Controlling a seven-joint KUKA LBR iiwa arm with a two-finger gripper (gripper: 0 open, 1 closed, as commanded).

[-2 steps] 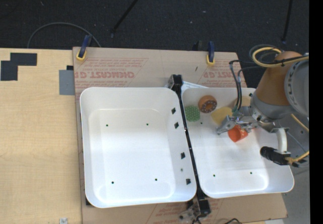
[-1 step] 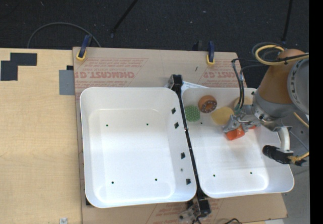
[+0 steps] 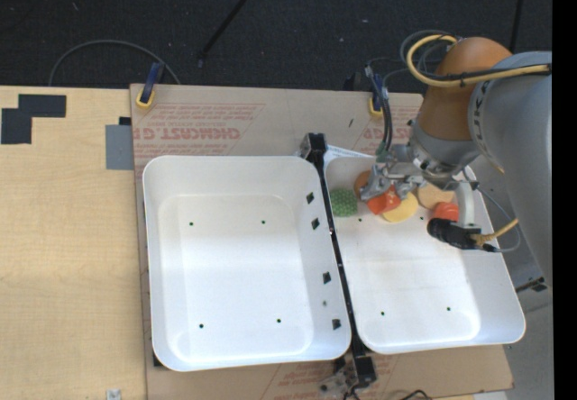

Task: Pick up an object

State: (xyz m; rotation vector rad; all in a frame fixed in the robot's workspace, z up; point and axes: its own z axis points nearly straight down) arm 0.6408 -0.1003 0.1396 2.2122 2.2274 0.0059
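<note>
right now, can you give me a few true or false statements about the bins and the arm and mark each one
1. The hand is over the right bin. True.
2. The small things lie in the left bin. False: the green ball, the red piece and the pale yellow piece lie in the right bin, at its far end.
3. The green ball lies close to the divider between the bins. True.
4. The arm reaches in from the left of the view. False: it comes in from the right.
5. A yellow clamp sits at the board's far left corner. True.
</note>
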